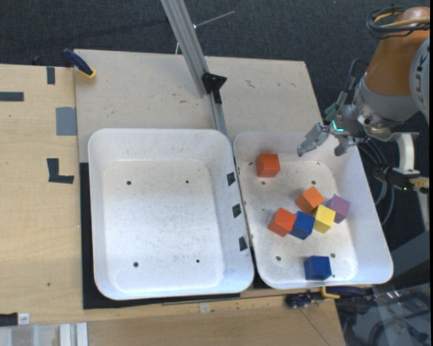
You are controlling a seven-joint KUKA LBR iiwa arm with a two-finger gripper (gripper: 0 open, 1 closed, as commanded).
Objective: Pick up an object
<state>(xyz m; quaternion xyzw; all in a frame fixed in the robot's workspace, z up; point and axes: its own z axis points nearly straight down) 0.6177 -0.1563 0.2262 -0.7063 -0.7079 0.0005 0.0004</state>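
Note:
The right bin (368, 245) holds several small cubes. An orange cube (268, 165) lies alone near its far left. A cluster sits mid-bin: an orange cube (310, 198), a purple cube (338, 207), a yellow cube (323, 218), a blue cube (302, 225) and an orange-red cube (281, 221). Another blue cube (317, 267) rests near the front wall. My gripper (325, 143) hangs open over the bin's far right corner, with nothing between its fingers. It is right of the lone orange cube and above the cluster.
The left bin (101, 193) stands beside the right one. A slanted metal pole (187, 38) rises behind the bins, clamped at their far shared edge. Cables run along the right side near the arm. A blue and yellow tool (79, 63) lies at the far left.

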